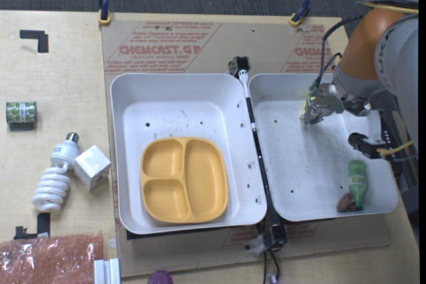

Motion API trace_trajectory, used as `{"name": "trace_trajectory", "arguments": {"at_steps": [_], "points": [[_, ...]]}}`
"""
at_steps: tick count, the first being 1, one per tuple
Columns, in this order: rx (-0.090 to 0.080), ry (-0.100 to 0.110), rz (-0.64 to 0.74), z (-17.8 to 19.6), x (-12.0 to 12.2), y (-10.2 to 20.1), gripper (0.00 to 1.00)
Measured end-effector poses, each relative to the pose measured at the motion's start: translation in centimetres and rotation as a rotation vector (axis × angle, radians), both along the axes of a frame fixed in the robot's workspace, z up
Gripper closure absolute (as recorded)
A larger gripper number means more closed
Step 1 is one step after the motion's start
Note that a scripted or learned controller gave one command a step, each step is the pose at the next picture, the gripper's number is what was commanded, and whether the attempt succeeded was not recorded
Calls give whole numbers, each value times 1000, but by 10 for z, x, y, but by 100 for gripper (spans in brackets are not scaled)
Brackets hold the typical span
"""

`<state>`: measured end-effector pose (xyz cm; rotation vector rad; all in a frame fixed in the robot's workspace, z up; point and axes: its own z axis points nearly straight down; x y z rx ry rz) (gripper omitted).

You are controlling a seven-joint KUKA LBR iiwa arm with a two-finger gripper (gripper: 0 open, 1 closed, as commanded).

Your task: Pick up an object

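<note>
My gripper (311, 111) hangs over the far part of the right bin (293, 203), below the orange-banded wrist. A small yellow-green patch shows right at the gripper; I cannot tell what it is or whether it is held. A green bottle (357, 184) lies in the right bin's near right corner, with a small brown object (345, 203) touching its lower end. Both are well apart from the gripper. A yellow divided plate (184, 179) lies in the left bin (126, 143).
A black cable loop (365, 142) hangs from the arm over the right bin's right side. Left of the bins on the bench lie a spiral light bulb (53, 176), a white cube (92, 166), a green can (20, 114) and a red mesh bag (50, 259).
</note>
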<state>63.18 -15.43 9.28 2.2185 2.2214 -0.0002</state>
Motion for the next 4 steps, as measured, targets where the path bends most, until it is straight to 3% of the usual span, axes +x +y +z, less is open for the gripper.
{"name": "trace_trajectory", "arguments": {"at_steps": [1,2,4], "points": [[1,1,-3,0,-55,22,0],[0,0,1,0,27,13,0],[2,2,-3,-1,-134,51,0]]}}
